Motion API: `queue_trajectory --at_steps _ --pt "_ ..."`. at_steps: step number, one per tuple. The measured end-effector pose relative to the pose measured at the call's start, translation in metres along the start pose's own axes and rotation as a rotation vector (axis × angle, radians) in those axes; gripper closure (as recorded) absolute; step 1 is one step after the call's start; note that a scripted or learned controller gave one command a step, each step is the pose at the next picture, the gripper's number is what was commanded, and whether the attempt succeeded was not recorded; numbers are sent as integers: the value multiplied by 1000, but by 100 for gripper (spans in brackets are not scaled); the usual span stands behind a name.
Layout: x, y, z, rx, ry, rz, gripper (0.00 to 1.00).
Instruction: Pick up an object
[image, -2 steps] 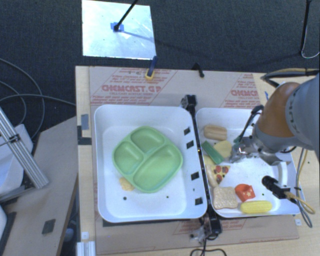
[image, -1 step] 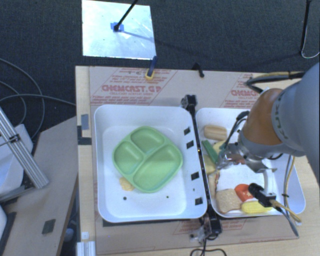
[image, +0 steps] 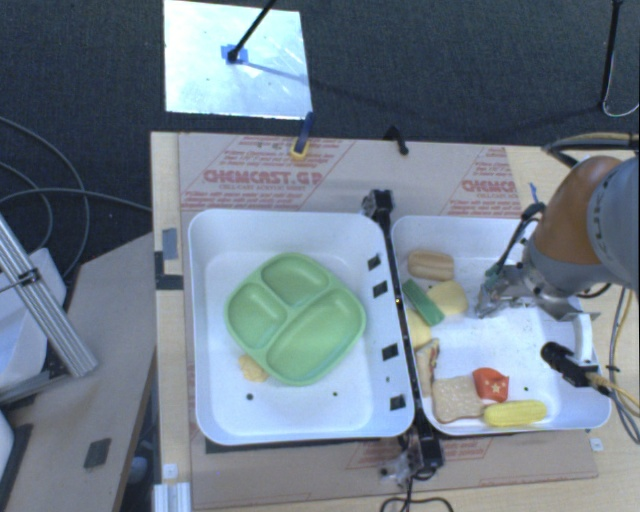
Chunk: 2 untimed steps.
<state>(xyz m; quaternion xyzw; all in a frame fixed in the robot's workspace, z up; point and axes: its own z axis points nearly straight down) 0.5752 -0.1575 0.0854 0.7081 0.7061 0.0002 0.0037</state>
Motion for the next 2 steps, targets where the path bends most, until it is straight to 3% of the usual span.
queue_trajectory --at_steps 1,2 --pt "38 -43 1 8 7 -4 100" --pt "119 -89 -105 0 8 -14 100"
